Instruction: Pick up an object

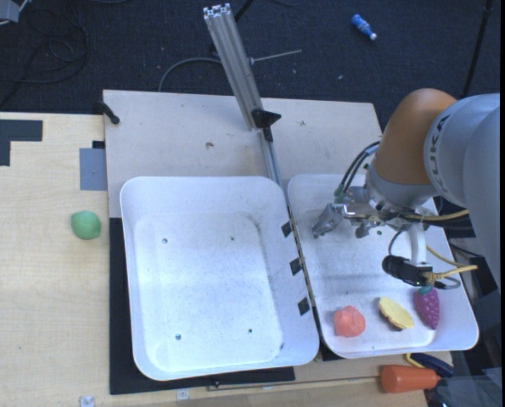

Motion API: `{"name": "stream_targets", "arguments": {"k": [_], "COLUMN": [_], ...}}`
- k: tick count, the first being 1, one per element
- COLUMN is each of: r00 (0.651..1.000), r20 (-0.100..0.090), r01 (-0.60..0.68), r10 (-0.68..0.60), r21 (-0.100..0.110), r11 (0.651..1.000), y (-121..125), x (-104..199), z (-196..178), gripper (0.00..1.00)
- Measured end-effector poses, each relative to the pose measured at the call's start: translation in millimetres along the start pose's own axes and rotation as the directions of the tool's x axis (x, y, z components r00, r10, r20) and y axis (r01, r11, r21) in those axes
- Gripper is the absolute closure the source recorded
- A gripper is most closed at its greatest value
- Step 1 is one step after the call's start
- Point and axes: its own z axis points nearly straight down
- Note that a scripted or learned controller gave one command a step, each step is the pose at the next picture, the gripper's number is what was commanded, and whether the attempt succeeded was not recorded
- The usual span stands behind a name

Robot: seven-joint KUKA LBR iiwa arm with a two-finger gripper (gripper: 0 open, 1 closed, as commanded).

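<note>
My gripper [344,225] hangs over the upper middle of the right bin [320,295], its two fingers spread apart with only bare bin floor between them. Along the bin's front edge lie three objects: a salmon-red round piece [349,321], a yellow piece [395,314] and a purple grape-like piece [427,306]. All three sit well below the gripper in the view, apart from it. The grey arm with its orange band [409,134] comes in from the right above the bin.
The left bin [133,227] stands beside the right one. A green ball [86,225] rests on the wooden bench to the left. An orange object [409,378] lies outside the right bin's front edge. A slanted aluminium bar [239,66] rises behind the bins.
</note>
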Motion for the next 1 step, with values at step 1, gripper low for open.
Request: {"name": "stream_targets", "arguments": {"k": [1], "r00": [1.000], "r20": [0.001], "r01": [0.000], "r10": [0.000], "r21": [-0.003], "r11": [1.000], "y": [0.0], "x": [0.5], "z": [27.1], "gripper": [0.00]}}
